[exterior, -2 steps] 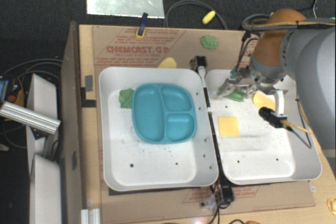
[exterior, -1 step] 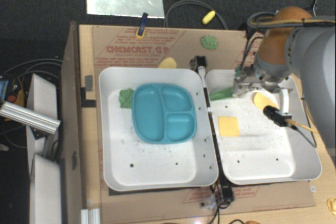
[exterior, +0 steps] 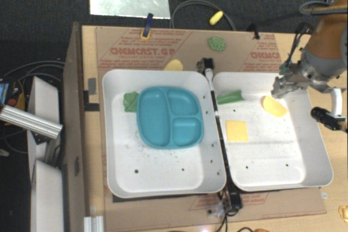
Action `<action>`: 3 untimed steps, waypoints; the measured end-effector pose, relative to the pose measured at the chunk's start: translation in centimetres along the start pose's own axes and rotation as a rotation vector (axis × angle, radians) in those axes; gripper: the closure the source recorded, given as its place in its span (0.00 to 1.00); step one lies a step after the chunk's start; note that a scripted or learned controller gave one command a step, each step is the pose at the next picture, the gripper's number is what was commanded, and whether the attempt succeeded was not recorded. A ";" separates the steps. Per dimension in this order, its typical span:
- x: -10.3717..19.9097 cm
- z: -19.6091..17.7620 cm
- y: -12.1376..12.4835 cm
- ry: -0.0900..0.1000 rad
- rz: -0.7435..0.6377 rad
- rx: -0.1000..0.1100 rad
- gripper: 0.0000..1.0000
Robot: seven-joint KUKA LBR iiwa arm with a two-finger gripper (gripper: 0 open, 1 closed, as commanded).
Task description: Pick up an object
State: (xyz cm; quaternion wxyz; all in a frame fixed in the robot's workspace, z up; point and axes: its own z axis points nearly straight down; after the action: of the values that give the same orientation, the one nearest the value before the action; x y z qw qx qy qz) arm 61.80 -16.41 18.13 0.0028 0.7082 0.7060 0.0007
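The right bin (exterior: 304, 171) holds a yellow square slice (exterior: 236, 130), a green stick-shaped piece (exterior: 229, 96) near its left wall, and a yellow rounded piece (exterior: 274, 106) toward the back right. My gripper (exterior: 279, 89) hangs at the bin's back right, just above and beside the yellow rounded piece. In the left bin (exterior: 125, 171) lies a blue divided plate (exterior: 169, 117), with a green leafy piece (exterior: 130, 101) poking out at its left edge.
On the cardboard behind the bins lie a yellow piece (exterior: 174, 66), a green round piece (exterior: 217, 43) and a yellow object (exterior: 216, 18) by a cable. A black clamp (exterior: 206, 67) sits where the bins meet. A metal bar (exterior: 30, 121) stands far left.
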 end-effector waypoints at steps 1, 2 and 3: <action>0.4 0.4 0.1 0.002 -0.006 0.002 0.00; -4.5 6.3 0.2 0.001 -0.001 0.004 0.00; -1.8 8.4 -0.5 0.003 -0.009 0.005 0.00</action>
State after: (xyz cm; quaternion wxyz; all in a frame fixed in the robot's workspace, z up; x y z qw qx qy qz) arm 61.32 -18.19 9.69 0.0001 0.7051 0.7091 0.0002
